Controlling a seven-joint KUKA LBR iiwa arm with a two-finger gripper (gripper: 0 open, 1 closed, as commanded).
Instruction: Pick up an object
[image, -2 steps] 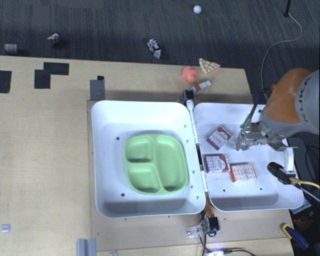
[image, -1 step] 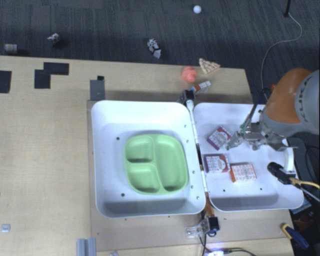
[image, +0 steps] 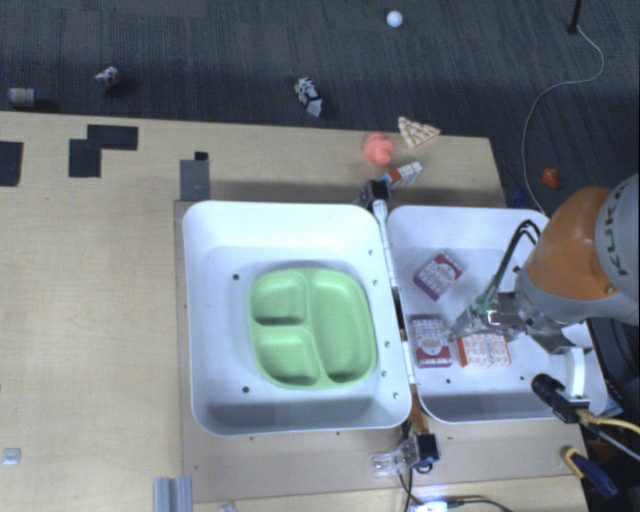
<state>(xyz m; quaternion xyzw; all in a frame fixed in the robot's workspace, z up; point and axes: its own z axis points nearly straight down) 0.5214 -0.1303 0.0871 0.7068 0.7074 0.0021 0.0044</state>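
Though print unreadable, three red-white packets (image: 432, 341) lie in right bin (image: 440, 225); claw (image: 484, 318) grip state unclear.

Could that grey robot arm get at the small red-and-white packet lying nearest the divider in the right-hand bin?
Probably yes. The small red-and-white packet lies flat on the right white bin's floor with nothing on top of it, and the gripper hangs just right of it, over a neighbouring orange-patterned packet.

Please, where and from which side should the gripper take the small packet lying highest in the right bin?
Probably from straight above, closing across the narrower width of the small packet. It lies flat and turned at an angle, apart from the two lower packets, so its edges look free.
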